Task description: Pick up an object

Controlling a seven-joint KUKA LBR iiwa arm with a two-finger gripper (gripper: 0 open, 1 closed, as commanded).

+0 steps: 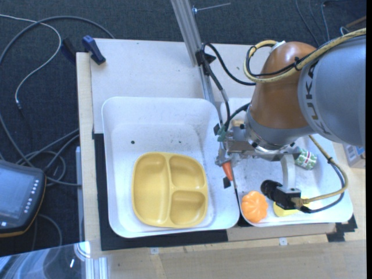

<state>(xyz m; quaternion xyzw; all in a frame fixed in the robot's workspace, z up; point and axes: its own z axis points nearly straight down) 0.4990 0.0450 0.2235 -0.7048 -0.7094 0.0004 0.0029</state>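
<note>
My gripper [227, 163] hangs low over the left edge of the right bin [325, 214], close to the wall shared with the left bin [116, 121]. A small orange-red thing [228, 171] and a small dark piece [226, 182] sit right under it; I cannot tell whether either is held. At the front of the right bin lies an orange pumpkin-shaped object [254, 206]. A green and white can-like object [306, 159] rests further right, partly hidden by the arm. The arm covers much of the right bin.
A yellow divided plate [170, 189] lies in the front half of the left bin. A slanted metal pole [189, 22] rises behind the bins. A blue clamp [93, 49] sits at the bench's back left corner.
</note>
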